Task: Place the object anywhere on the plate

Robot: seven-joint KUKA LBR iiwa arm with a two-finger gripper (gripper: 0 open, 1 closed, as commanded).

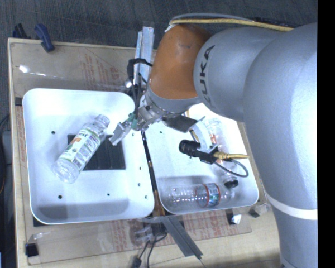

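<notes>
**Pincer over left bin edge, bottle not yet grasped**

The pincer (121,132) hangs at the right edge of the left bin (33,149), just beside the cap end of a labelled bottle (81,148). That bottle lies slantwise across a dark plate (109,158) on the bin floor. Nothing shows between the fingers; whether they stand apart or together cannot be told. A second clear bottle (198,195) lies in the right bin (173,172), near its front wall. Judgement: approach stage. Next move calls for descent and a firm closure on a bottle.
</notes>
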